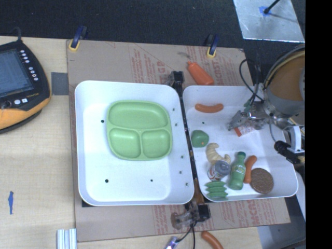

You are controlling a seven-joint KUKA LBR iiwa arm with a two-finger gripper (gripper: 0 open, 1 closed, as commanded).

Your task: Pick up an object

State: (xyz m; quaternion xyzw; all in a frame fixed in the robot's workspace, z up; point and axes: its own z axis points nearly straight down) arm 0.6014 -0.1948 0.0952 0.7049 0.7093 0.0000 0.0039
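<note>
A small red-and-white object (244, 130) is lying in the right bin (282, 193), directly under the gripper (243, 120). The gripper's fingers are standing apart, straddling it without gripping. Relative to that bin: a hot dog (209, 107) is lying toward its far edge, a green bottle (237, 171) and a brown disc (262, 181) near its front.

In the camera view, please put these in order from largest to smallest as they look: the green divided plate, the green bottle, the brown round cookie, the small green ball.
1. green divided plate, by far the largest
2. green bottle
3. brown round cookie, close to the bottle in area, so this order is unsure
4. small green ball
</note>
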